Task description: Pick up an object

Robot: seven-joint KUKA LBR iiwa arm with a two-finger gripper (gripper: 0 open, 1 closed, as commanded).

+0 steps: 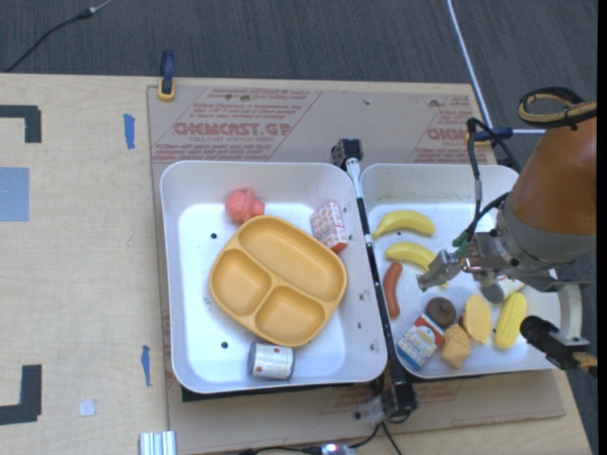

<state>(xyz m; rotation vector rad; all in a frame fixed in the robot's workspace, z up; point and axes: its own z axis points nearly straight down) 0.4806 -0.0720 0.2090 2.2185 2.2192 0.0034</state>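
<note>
Camera view has my claw (pixel 444 271) hovering with jaws apart, gripping nothing, just above the chocolate donut (pixel 440 311), my likely target. Lower banana (pixel 411 254) lies just beyond the donut, sausage (pixel 393 289) beside it.

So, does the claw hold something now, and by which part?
Nothing shows between its fingers. The claw hovers over the right bin, near the bananas.
</note>
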